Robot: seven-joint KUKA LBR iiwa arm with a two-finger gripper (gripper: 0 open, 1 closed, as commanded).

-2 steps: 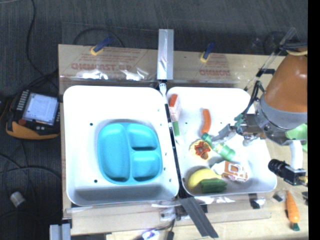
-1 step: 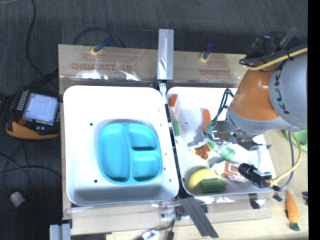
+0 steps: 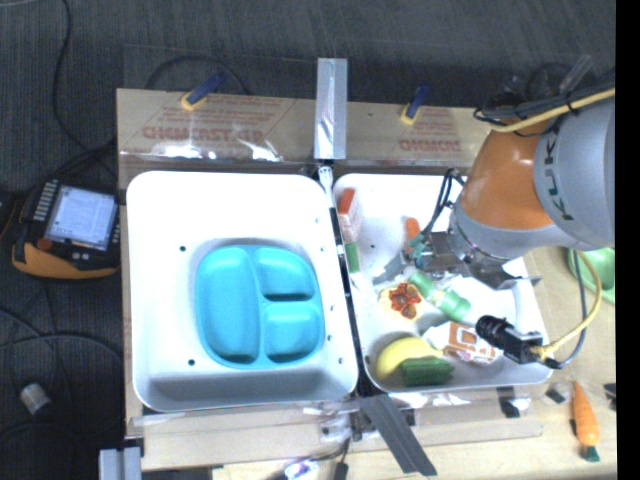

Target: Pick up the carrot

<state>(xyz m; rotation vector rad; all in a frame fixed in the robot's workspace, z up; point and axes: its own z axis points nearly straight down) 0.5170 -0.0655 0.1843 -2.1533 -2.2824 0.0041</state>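
The arm reaches in over the right bin [image 3: 352, 338], and its gripper [image 3: 418, 260] hangs low among the toys in the middle of that bin; from this slanted view I cannot tell whether the gripper is spread or closed, because the dark wrist parts cover it, and I see nothing clearly held.

The carrot [image 3: 411, 230] is, as I judge, the small orange piece lying on the white floor in the upper half of the right bin, just beside the gripper on its far side; only a short part of it shows, so I cannot say which way it points. Another orange piece [image 3: 346, 204] leans close to the wall between the two bins, well apart from the gripper, and I am not sure what it is. In front of the gripper lie a red and orange patterned toy [image 3: 403, 299], a yellow fruit [image 3: 392, 351] touching a dark green piece [image 3: 430, 371], and a small white and orange packet [image 3: 465, 340]. The left bin [image 3: 160, 208] holds a blue divided tray [image 3: 240, 308].

A toy carrot of this kind is probably light and stiff, with a smooth skin — it may slip or roll away if it is pinched near the thin tip; the better hold would be across the thicker middle, with the jaws on the two long sides. The gripper looks near but not over it, so a small shift toward the far wall seems needed first — care is wanted not to push the carrot away.
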